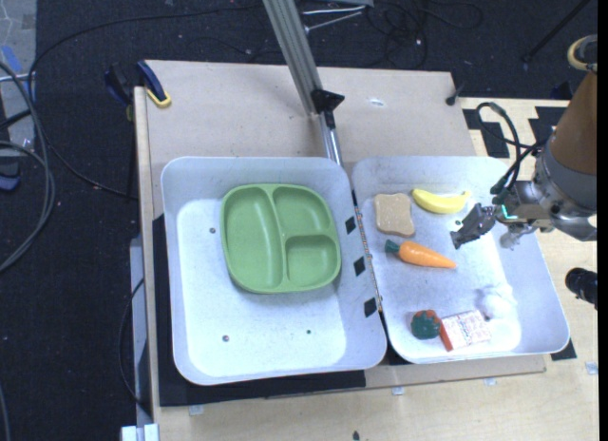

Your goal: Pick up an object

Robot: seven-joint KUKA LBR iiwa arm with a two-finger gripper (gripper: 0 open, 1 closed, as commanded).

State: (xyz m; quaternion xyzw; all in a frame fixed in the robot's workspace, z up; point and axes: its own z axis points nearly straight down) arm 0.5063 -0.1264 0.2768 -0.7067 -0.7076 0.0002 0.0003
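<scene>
The arm enters from the right, its gripper over the right bin, just right of the carrot. Whether the fingers are apart or together cannot be told; nothing is seen between them. The right bin holds a banana, a slice of bread, the carrot, a red-and-white carton and a strawberry. The left bin holds a green divided plate. Both bins sit on the counter.
</scene>
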